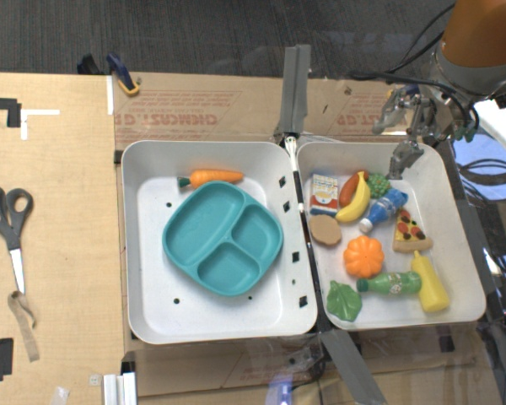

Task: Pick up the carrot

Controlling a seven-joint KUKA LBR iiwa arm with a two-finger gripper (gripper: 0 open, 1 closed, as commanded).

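A: What carries the most space?

B: The table (51, 310), then the two white bins on it. The left bin (143, 310) holds a big teal divided plate (223, 239). The right bin (464, 306) holds a crowd of toy food.

A: And the arm?

B: It enters at about 1 o'clock of the view, orange band up top. Its pincer (402, 160) hangs over the right bin's far edge, at roughly 12 o'clock of that bin. I cannot tell whether it is released or clenched; nothing shows in its grip.

A: Where is the carrot?

B: The carrot (212, 176) lies flat in the left bin, just beside the plate at the plate's 12 o'clock, green end pointing to 9 o'clock. From the pincer it sits toward 9 o'clock, well apart, across the wall between the bins.

A: Smaller things?

B: Below the pincer, a banana (355, 202); at 6 o'clock of that, a small orange pumpkin (363, 256); a yellow bottle (431, 285) at the bin's 5 o'clock. Scissors (8, 218) lie at the table's 9 o'clock edge.
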